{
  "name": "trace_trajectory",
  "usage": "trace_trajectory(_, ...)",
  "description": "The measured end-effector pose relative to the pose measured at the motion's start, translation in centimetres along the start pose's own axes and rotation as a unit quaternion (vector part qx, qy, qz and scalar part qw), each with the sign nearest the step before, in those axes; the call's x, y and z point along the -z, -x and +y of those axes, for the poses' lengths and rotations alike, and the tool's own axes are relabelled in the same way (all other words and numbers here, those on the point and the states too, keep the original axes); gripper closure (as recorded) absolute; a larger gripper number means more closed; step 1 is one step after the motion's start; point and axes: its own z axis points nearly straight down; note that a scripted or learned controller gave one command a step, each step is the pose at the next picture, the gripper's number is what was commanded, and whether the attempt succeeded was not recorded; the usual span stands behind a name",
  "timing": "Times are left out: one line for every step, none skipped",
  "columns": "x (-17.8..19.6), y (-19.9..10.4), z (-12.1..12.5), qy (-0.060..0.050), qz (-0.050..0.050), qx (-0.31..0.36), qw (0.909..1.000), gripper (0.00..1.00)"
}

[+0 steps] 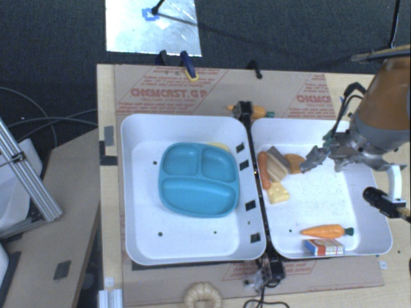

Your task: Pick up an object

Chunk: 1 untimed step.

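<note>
Hovering over the right bin (369, 201), gripper (326, 157) sits just right of a cluster of toy food: bread slice (276, 164), hot dog (263, 171), cheese wedge (277, 192). Fingers look spread apart with nothing between them. My guess: it is lining up on the bread slice, the nearest item, which lies against the divider side with its long axis running up-left to down-right. Carrot (326, 231) lies near the front wall, long axis left-right, green tip pointing right. Blue plate (198, 178) occupies the left bin (138, 172).
</note>
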Motion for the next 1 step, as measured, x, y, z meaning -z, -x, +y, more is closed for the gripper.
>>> trace_trajectory(-4.9, -0.24, 0.97, 0.0, 0.0, 0.0, 1.0, 0.0)
